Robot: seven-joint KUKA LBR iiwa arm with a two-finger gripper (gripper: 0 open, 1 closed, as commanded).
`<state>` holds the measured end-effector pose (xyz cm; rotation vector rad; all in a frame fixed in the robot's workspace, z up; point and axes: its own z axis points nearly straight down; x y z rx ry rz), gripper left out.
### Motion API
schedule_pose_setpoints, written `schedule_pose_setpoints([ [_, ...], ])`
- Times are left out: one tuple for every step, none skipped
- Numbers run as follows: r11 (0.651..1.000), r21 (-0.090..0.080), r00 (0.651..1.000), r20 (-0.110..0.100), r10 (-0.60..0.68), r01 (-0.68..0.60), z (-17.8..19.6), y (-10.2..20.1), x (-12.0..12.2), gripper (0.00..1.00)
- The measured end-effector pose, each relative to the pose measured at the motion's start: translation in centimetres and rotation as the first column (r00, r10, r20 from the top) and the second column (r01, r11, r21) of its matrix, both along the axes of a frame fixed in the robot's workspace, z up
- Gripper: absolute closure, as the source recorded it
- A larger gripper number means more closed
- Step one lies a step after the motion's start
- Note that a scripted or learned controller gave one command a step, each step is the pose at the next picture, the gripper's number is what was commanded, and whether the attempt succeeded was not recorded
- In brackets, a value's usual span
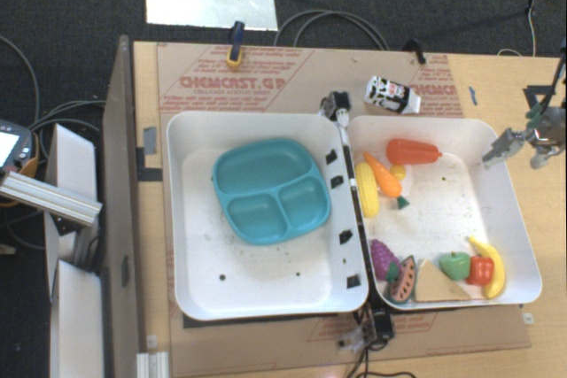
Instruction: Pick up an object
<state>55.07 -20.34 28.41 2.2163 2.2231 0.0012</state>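
End effector point(518, 146) at right bin's point(523, 217) right rim, can't tell its state. Orange carrot point(384, 175) prob light, stiff, slippery plastic; grab mid-body.

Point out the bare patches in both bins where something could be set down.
Right bin: bare floor between the carrot and the banana; its front edge is crowded. Left bin: bare strip in front of the teal tray.
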Motion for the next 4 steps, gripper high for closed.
schedule_pose_setpoints([
  [1.000, 0.006, 1.000, -0.007, 0.009, -0.009, -8.7, 8.3, 3.7, 0.00],
  [1.000, 0.001, 1.000, 0.003, 0.005, -0.005, -13.5, 8.5, 12.1, 0.00],
  [1.000, 0.000, 1.000, 0.004, -0.001, 0.001, -10.4, 7.4, 11.9, 0.00],
  [1.000, 0.006, 1.000, -0.007, -0.003, 0.003, -17.2, 8.1, 4.0, 0.00],
])
